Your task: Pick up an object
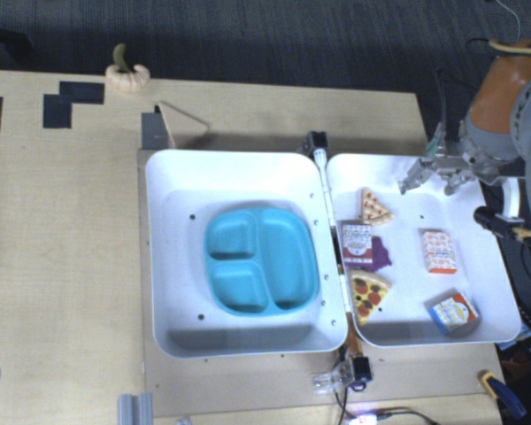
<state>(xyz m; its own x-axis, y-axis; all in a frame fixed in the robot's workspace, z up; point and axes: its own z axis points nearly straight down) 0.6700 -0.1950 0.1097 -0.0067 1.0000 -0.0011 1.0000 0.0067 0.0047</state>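
My gripper (434, 177) hangs over the far right corner of the right bin (510, 324), its two grey fingers (411, 181) spread apart with nothing between them. My arm comes in from the right, the orange band (500, 91) just above the wrist.

The things I could pick all lie nearer the camera than my fingers. Closest is a triangular pizza slice toy (373, 208), near the bin's left wall and a little down and left of my gripper, not touching it. Below that slice lies a purple packet (361, 245), flat against the left side of the bin, and below the packet a second pizza slice (367, 294) with dark toppings (pepperoni, by the look of it). Toward the bin's middle sits a small white and orange carton (438, 251), lying flat, well below my gripper. In the near right corner rests a blue and orange box (451, 312), tilted somewhat.

The left bin (173, 193) holds a turquoise divided tray (261, 259) with three compartments, lying roughly in the bin's middle. On the bench (62, 264) beyond the bins stands a small pale gourd (126, 75).
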